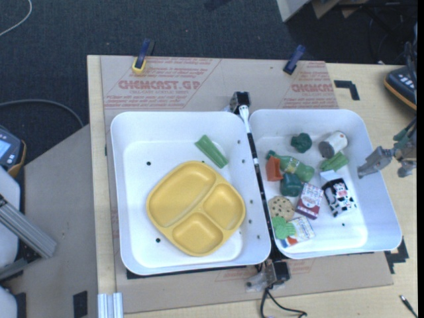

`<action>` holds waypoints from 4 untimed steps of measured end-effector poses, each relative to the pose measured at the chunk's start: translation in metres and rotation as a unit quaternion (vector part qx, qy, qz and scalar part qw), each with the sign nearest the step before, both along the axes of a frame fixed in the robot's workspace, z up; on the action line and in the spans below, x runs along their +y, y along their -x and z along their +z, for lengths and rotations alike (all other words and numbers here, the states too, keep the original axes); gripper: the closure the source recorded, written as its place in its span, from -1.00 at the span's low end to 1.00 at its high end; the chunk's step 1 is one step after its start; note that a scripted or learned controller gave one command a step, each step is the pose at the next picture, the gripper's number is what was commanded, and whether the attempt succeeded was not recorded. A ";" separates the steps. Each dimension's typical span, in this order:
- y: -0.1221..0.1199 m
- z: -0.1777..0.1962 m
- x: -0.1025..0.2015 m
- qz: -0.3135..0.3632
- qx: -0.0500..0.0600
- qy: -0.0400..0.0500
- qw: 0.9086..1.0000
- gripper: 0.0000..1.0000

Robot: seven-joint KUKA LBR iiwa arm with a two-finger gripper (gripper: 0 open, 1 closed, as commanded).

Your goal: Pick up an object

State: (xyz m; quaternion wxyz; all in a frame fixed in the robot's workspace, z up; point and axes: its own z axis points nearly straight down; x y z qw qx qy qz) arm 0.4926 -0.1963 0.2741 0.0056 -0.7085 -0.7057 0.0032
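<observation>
The end effector (383,161), its grip state impossible to tell, hangs at the right bin's (377,207) right edge, while the left bin (129,177) holds a yellow tray (195,207) and the small toys (305,184) cluster along the right bin's left wall, awaiting picking.

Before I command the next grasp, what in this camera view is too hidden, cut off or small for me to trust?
- Gripper: at the right edge of the camera view, small and blurred; the arm behind it is cut off by the frame.
- Piled items in the right bin: they overlap, so the small green piece under the cookie is partly covered.
- Print on the red-and-white packet: too small to read.
- Yellow tray hides the left bin floor beneath it.
</observation>
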 end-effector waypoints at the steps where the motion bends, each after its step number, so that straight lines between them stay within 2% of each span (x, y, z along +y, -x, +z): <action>1: -0.002 0.006 0.000 0.002 -0.006 0.002 1.000 -1.00; 3: 0.006 -0.083 -0.009 0.001 -0.003 0.000 1.000 -1.00; 4: 0.002 -0.146 -0.008 0.002 -0.003 0.000 1.000 -1.00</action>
